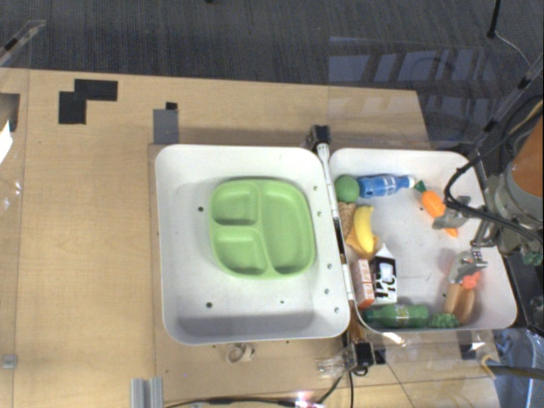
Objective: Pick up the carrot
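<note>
The carrot (432, 201) lies untouched in the right bin (408, 253), near its far right corner, just beside the blue bottle (384, 184), so the pick is not yet done. My gripper (466, 270) hangs low over the near right part of that bin, above a brown hot dog (461, 300) and well short of the carrot; how it is set I cannot tell. I would need to travel toward the far wall and descend. The left bin (183, 313) holds a green divided plate (258, 228). Both bins sit on a tan wooden bench (76, 253), with dark carpet (272, 15) beyond.
</note>
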### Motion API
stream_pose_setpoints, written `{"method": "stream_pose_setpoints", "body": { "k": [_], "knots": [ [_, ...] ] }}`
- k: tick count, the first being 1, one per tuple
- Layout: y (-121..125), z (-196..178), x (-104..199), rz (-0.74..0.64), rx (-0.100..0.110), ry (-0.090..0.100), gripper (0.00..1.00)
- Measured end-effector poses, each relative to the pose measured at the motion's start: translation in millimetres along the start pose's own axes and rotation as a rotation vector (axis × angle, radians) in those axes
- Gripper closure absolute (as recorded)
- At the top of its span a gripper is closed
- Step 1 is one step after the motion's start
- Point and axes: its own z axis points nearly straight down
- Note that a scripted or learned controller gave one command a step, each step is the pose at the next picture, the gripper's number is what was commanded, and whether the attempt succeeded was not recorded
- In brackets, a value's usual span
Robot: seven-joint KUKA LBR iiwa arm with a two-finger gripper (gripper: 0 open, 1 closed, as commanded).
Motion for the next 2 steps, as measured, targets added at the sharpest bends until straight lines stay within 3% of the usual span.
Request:
{"method": "stream_pose_setpoints", "body": {
  "k": [1, 2],
  "knots": [
    [-40, 116, -6, -0.013, 0.005, -0.013, 0.00],
    [-36, 119, -87, 0.055, -0.001, -0.006, 0.00]
  ]
}}
